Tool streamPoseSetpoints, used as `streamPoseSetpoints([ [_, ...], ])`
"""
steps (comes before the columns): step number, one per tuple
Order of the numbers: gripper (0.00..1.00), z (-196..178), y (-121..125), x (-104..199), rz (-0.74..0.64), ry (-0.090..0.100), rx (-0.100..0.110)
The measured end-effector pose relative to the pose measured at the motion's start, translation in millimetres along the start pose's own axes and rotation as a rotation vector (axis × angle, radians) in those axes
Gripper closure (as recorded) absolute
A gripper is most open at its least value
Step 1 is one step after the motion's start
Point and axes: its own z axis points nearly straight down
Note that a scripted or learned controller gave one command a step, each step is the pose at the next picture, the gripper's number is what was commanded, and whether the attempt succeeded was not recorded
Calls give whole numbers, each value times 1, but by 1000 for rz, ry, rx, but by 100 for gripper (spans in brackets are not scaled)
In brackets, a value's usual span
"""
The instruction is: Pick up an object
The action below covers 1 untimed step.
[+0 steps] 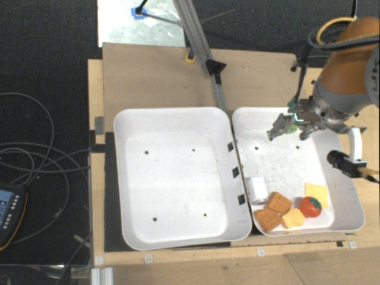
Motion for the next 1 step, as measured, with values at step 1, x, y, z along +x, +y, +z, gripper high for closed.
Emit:
streamPoseSetpoints([
  [1, 0, -2, 1, 0, 1, 0, -4],
])
